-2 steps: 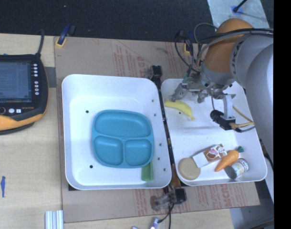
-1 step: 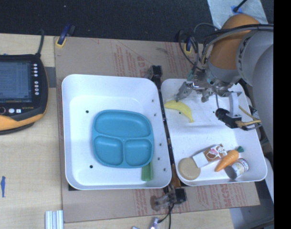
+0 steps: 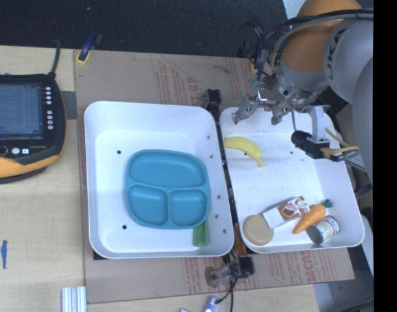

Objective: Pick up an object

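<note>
While arm [image 3: 328, 44] reaches over right bin [image 3: 345, 194], claw [image 3: 260, 114] hangs apart above banana [image 3: 244, 148].

A: Can we read anything here?

B: Hardly. We see red printing repeated along the cardboard sheet [image 3: 153, 77] under the bins, too faint to make out. The brown-and-white packet [image 3: 286, 212] carries a label we cannot read.

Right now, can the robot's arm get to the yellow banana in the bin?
Probably yes. The end effector hovers over the far end of the right bin, and the banana lies just below it in the picture, alone on bare white floor. The other items sit clustered at the near end, out of the way.
</note>
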You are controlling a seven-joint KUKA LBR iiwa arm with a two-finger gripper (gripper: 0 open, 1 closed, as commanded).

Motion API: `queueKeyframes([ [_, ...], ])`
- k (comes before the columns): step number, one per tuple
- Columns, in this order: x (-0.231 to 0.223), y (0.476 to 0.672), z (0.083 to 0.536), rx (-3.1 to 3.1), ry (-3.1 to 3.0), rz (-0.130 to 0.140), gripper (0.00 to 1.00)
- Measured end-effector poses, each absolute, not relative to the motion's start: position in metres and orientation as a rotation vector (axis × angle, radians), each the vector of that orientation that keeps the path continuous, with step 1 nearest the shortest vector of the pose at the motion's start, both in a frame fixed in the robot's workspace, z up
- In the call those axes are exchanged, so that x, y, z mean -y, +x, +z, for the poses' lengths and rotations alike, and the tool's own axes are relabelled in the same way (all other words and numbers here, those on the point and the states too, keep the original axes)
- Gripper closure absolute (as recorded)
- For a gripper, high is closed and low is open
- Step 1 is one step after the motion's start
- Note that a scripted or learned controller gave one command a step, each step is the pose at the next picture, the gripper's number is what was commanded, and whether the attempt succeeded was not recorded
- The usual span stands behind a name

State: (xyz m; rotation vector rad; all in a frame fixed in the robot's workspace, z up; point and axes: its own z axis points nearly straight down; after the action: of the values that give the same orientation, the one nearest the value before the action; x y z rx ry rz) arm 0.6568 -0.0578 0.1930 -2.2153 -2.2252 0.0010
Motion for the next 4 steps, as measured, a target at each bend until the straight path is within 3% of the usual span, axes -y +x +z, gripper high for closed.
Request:
queueKeyframes([
  [1,0.08,0.656,0.192,2.223,-2.219,0.002,0.0],
  [4,0.061,0.656,0.192,2.224,-2.214,0.005,0.0],
])
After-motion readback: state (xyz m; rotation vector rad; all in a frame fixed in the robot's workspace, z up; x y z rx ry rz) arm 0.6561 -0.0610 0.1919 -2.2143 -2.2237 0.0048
